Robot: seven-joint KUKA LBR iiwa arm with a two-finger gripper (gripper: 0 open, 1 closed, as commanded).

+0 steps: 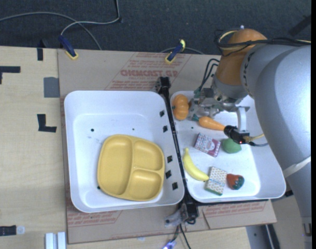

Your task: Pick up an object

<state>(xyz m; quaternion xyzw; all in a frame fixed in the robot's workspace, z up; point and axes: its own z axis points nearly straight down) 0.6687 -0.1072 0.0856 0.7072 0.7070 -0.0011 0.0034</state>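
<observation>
The right bin (261, 188) holds several small toys. An orange fruit (181, 107) lies at its far left corner, with a carrot (212, 123) just right of it. A pink packet (206, 144), a green lime (231, 146), a banana (194, 167), a patterned box (216, 180) and a red strawberry (234, 181) lie nearer the front. My gripper (204, 105) hangs low over the far end of this bin, between the orange fruit and the carrot. The wrist hides its fingertips.
The left bin (80, 139) holds a yellow divided plate (131, 167). The grey arm with its orange band (238, 56) covers the right bin's far right side. Clamps and cables sit along the cardboard's far edge.
</observation>
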